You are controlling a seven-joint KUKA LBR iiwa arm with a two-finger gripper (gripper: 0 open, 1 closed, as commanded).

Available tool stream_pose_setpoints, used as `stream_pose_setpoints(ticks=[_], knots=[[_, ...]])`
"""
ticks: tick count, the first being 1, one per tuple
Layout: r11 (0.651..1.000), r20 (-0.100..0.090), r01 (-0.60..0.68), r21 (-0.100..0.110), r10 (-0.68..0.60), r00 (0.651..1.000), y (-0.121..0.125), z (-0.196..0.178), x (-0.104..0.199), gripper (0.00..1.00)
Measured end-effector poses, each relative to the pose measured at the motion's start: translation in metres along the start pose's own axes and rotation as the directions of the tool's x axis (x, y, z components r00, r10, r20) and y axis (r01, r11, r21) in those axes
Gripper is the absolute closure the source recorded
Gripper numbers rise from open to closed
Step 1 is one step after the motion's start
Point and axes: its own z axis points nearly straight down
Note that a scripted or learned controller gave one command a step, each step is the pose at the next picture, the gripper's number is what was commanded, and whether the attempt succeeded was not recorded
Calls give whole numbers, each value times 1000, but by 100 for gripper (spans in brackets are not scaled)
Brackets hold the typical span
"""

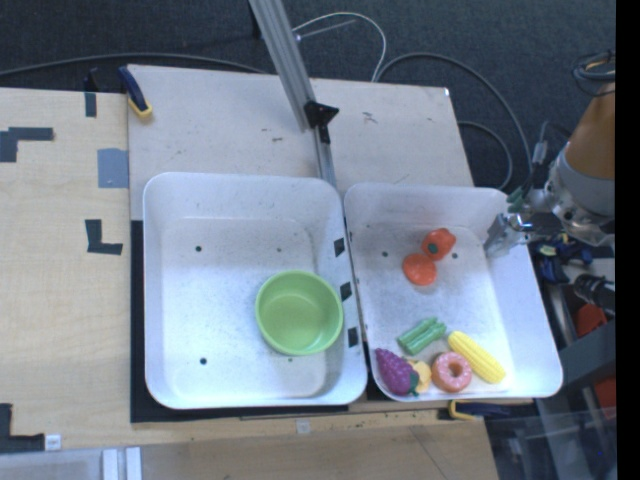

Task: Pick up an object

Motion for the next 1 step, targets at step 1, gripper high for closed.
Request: stream_pose_setpoints(ticks=[1], knots=[[1000,0,0,0,0,1000,1,-53,0,100]])
